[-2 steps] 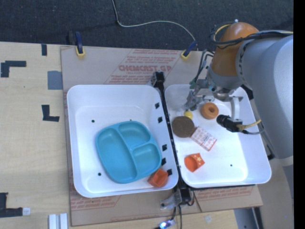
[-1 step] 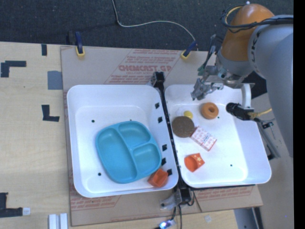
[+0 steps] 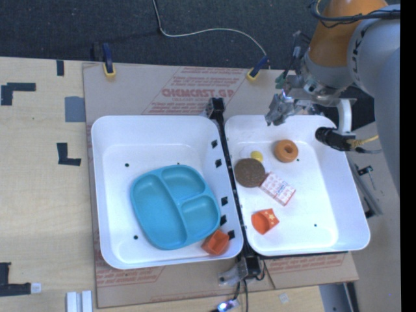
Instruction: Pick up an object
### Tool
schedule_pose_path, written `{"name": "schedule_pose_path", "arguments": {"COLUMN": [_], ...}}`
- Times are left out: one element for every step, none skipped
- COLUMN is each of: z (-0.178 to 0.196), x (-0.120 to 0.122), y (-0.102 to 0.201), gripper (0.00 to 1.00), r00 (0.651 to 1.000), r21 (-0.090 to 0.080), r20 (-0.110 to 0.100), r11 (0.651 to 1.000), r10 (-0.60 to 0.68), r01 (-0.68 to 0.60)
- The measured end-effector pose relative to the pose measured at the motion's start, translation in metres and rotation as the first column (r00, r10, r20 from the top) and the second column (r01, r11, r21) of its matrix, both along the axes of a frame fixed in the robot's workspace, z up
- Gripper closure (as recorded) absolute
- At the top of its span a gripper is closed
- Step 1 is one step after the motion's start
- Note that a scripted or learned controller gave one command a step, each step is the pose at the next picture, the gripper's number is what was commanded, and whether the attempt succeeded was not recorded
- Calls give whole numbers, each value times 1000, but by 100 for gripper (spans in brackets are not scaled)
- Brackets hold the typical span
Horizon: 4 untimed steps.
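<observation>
The right bin (image 3: pixel 338 200) holds an orange-brown donut (image 3: pixel 285 151), a small yellow piece (image 3: pixel 257 155), a round brown disc (image 3: pixel 249 172), a pink-and-white checked packet (image 3: pixel 278 188) and a red-orange block (image 3: pixel 264 221). My gripper (image 3: pixel 277 113) hangs over the bin's far edge, up and left of the donut, with nothing visibly between its fingers. In the left bin (image 3: pixel 110 174) a blue divided plate (image 3: pixel 175 205) lies flat, and an orange-red block (image 3: pixel 216 242) sits at its near right corner.
A black divider with clips (image 3: pixel 223 168) runs between the two bins. A black cable (image 3: pixel 208 31) trails across the dark surface behind the bench. Cardboard (image 3: pixel 188 93) lies under the bins, held by clamps at the far corners.
</observation>
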<state>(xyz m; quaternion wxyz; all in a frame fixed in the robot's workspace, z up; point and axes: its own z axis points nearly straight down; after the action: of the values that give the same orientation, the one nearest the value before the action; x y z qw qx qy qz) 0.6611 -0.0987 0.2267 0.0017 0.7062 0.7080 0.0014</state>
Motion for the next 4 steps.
{"name": "schedule_pose_path", "arguments": {"z": [54,55,35,25], "x": [1,-22,-45,-66], "y": [0,43,93,145], "gripper": [100,100,100,100], "r00": [1000,1000,1000,1000], "r21": [-1,2,2,2], "r20": [1,-6,-9,-9], "r11": [1000,1000,1000,1000], "r10": [-1,3,3,4], "r01": [1,-3,-3,-4]}}
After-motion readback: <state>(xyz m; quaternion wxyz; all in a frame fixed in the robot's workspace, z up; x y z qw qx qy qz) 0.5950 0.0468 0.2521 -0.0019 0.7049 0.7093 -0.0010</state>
